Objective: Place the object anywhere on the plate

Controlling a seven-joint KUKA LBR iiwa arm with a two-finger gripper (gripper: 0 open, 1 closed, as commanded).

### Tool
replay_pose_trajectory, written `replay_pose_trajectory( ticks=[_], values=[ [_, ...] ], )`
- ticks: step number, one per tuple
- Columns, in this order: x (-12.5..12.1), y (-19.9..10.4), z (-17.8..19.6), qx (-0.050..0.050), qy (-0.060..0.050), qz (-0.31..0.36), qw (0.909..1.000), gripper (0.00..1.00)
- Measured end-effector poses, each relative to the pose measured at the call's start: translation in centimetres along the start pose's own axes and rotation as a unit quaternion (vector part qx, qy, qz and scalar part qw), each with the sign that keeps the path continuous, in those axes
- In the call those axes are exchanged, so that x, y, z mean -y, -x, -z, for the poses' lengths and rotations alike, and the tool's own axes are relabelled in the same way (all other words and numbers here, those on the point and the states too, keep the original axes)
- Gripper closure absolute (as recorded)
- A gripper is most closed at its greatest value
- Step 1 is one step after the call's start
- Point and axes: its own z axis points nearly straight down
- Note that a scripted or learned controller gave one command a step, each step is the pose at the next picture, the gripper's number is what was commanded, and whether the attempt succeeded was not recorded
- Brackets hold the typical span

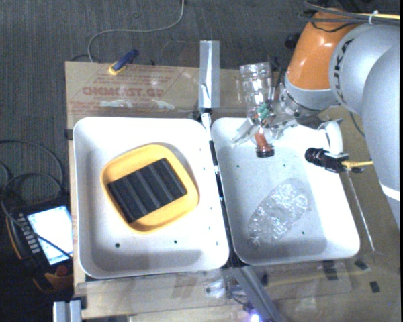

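Note:
A yellow plate [118, 170] lies in the left bin [94, 240] and carries a black ridged slab [148, 188] on its middle. A clear, crumpled plastic object [279, 211] rests on the floor of the right bin [336, 233], toward its front. My gripper [262, 141] hangs low over the back left part of the right bin, near the divider between the bins. It is well behind the clear object and not touching it. A small reddish-brown piece shows at the gripper's tip; I cannot make out what it is.
The arm's orange band [316, 56] and grey body [379, 79] cover the back right corner of the right bin. A black and yellow fitting [326, 158] sticks out near the right wall. Cardboard [134, 89] lies behind the bins, with cables left of the bench.

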Motion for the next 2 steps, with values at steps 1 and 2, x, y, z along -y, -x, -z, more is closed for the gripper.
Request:
replay_pose_trajectory(
  ticks=[1,2],
  values=[
    [0.0,-0.1,0.8,0.000,-0.001,0.000,1.0000,1.00],
    [3.4,2.0,5.7,0.000,0.000,-0.167,0.9860,1.00]
  ],
)
